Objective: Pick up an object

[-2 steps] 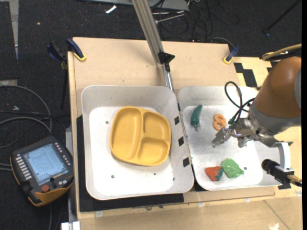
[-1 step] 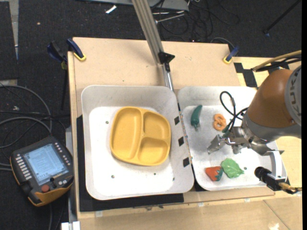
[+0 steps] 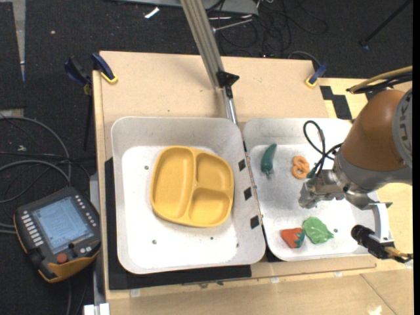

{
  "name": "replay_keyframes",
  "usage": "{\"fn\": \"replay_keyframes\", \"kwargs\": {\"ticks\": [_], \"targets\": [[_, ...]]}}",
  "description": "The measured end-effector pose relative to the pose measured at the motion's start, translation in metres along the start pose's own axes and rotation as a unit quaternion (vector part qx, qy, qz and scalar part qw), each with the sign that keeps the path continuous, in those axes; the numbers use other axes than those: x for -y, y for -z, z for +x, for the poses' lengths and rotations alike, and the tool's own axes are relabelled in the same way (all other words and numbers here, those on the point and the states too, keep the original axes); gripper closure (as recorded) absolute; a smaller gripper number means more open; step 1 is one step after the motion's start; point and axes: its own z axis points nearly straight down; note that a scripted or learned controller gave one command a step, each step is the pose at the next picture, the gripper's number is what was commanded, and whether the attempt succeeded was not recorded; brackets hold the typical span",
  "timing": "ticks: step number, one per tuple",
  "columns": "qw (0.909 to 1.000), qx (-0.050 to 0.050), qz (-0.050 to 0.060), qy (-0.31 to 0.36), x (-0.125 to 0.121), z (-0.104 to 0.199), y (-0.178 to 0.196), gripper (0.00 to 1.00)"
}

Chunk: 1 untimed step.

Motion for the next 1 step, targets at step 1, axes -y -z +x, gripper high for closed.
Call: {"fn": "replay_keyframes", "kwargs": {"ticks": [1], "targets": [[1.0, 0.001, -0.003, 0.001, -0.0108, -0.0037, 0.0557, 1.0]]}}
